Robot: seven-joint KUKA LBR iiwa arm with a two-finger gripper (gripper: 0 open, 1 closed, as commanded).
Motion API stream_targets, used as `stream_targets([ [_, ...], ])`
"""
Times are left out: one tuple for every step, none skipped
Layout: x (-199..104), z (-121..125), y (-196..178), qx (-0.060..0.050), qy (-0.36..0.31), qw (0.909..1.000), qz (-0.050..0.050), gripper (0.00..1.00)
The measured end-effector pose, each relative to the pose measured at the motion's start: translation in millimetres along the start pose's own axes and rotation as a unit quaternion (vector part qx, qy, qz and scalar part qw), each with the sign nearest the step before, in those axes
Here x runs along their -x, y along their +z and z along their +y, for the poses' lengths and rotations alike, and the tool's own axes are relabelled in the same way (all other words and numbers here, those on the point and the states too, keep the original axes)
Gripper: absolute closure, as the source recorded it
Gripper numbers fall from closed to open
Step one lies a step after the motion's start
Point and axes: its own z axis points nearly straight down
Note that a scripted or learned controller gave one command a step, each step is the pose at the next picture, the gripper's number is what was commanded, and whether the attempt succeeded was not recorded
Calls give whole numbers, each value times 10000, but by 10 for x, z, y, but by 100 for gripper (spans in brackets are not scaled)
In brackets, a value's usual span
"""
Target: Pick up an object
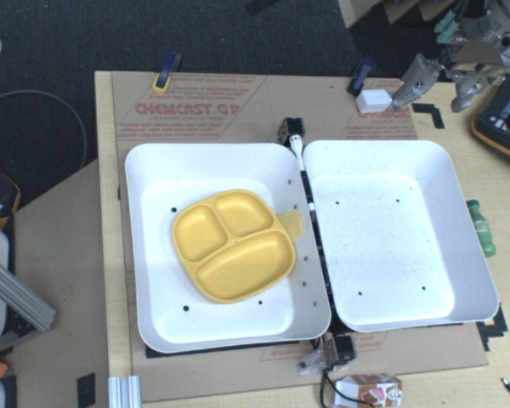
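The tool [433, 82] hangs above the desk's [238, 109] far right corner, beyond the right bin [459, 228], its metal fingers [415, 79] spread with nothing between them. Well apart, the yellow divided plate [233, 245] lies flat in the left bin [144, 228].

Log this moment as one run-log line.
gripper: top right, outside bins | yellow divided plate: in left bin | grasp: none

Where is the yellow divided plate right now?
In the camera view the yellow divided plate lies flat in the left bin, near its middle, with its small tab pointing toward the divider between the bins.
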Motion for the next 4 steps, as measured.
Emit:
stream_targets([
  [-499, -628, -1053, -22, 4, 10000, 8, 0],
  [-1114, -1034, -985, -112, 4, 9999, 7, 0],
  [-1082, -1007, -1089, -90, 32, 10000, -3, 100],
  [-1169, -1038, -66, -154, 45, 9999, -9, 100],
])
